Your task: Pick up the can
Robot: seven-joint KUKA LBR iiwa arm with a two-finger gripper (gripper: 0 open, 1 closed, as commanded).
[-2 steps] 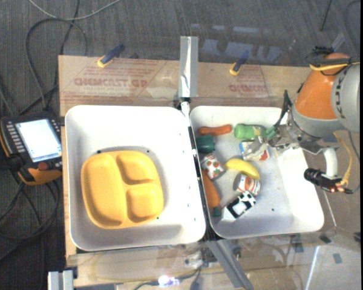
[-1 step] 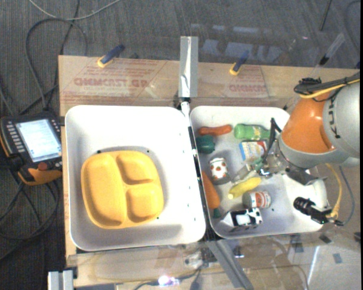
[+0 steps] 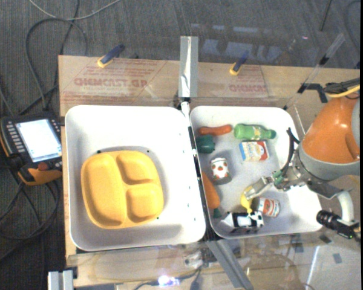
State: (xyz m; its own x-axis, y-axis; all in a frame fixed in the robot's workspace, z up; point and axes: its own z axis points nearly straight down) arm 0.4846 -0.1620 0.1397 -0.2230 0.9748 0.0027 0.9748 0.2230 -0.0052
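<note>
A small white can (image 3: 219, 169) with a red picture on its label stands upright in the middle-left of the right bin (image 3: 272, 115). A second red-and-white can (image 3: 268, 207) lies on its side near that bin's front edge. My gripper (image 3: 263, 188) reaches in from the right, low over the bin, just above the lying can and right of the upright one. A yellow banana-like piece (image 3: 248, 197) sits at its tip. I see nothing held by it.
The right bin also holds a sausage (image 3: 216, 130), a green bottle (image 3: 254, 132), a green pepper (image 3: 204, 142), a small carton (image 3: 254, 151), a carrot (image 3: 210, 195) and a black-and-white toy (image 3: 245, 221). A yellow divided tray (image 3: 124, 187) lies in the left bin (image 3: 78, 132).
</note>
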